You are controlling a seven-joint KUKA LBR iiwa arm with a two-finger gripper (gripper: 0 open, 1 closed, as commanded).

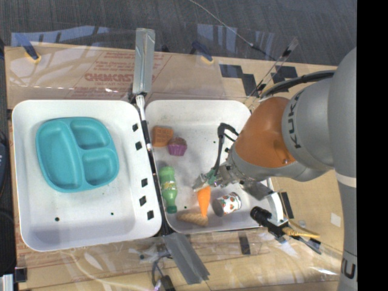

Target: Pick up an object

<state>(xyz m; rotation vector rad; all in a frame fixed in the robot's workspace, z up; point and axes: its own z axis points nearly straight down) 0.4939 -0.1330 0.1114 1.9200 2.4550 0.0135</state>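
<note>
In the right bin (200, 111), my gripper (208, 179) hangs low over the top end of an orange carrot (204, 200), whose green tip lies right at the gripper. I cannot see whether the carrot is held. A white patterned ball-like toy (227, 204) lies just right of the carrot. A tan cone-shaped piece (193, 217) rests below it by the bin's front wall. A green bottle (168, 188) lies along the left wall. Farther back sit a brown bread-like piece (162, 136) and a small purple cupcake (177, 146).
The left bin (30, 217) holds a teal divided tray (77, 153) in its rear half. The arm's grey and orange wrist (267, 141) covers the right side of the right bin. Cardboard and tape surround both bins.
</note>
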